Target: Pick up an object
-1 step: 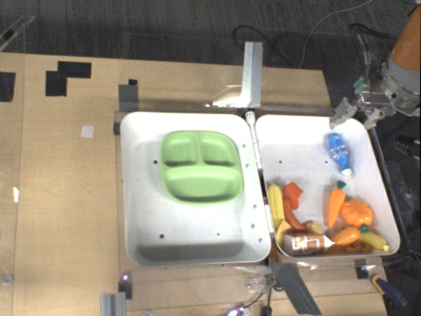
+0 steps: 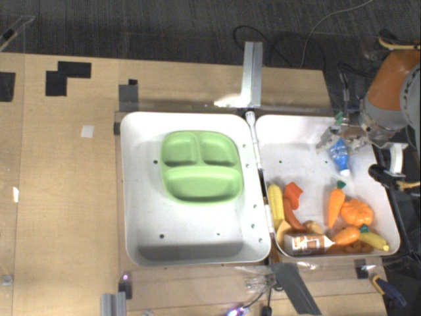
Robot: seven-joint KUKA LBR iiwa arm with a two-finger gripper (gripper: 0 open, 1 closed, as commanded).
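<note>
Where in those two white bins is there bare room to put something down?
Left bin: a bare white strip all around the green divided plate, widest along the near edge. Right bin: bare floor at the far left. Its near end is crowded with toy carrots, corn and a bottle.

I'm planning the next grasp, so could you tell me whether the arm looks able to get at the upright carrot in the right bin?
Probably yes. The carrot lies open from above, with bare bin floor towards the gripper. The orange pumpkin crowds its right side, which could hamper the fingers.
</note>
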